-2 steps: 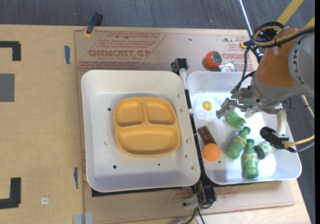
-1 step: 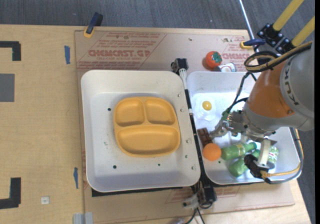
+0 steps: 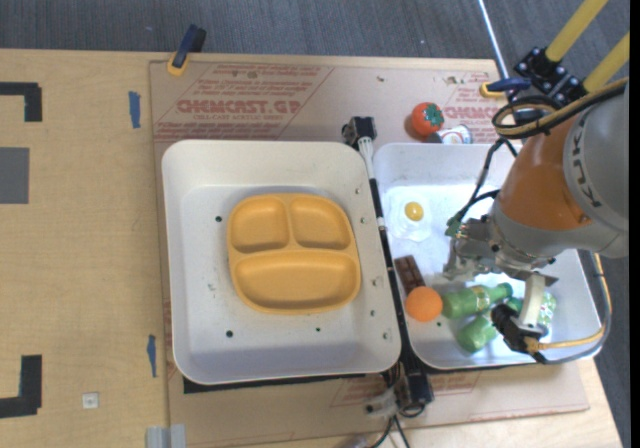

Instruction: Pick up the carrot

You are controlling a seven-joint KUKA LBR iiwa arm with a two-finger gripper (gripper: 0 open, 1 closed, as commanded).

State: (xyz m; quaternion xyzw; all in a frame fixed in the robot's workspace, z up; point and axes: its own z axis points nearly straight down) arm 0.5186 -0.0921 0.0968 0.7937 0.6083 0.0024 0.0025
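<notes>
Grey carpet fills the top of the view, and below it a tan wooden worktop point(image 3: 80, 266) carries two shallow white bins side by side on a sheet of printed cardboard point(image 3: 240, 101). At nine o'clock from centre, the left bin point(image 3: 190, 326) holds a yellow divided plate point(image 3: 293, 252) lying flat in its middle. At three o'clock, the right bin point(image 3: 400, 166) holds a fried-egg toy point(image 3: 412, 213), a small brown block point(image 3: 407, 271), an orange ball point(image 3: 425, 304) touching that block, and green items point(image 3: 475, 314) just beside the ball. No carrot can be picked out among them. A red tomato toy point(image 3: 426, 119) sits on the cardboard at twelve o'clock from the right bin. The grey arm with its orange band point(image 3: 535, 186) reaches in from three o'clock, and its jaws point(image 3: 470, 251) hang over the right bin just above the green items; whether they are wide or narrow cannot be told.
</notes>
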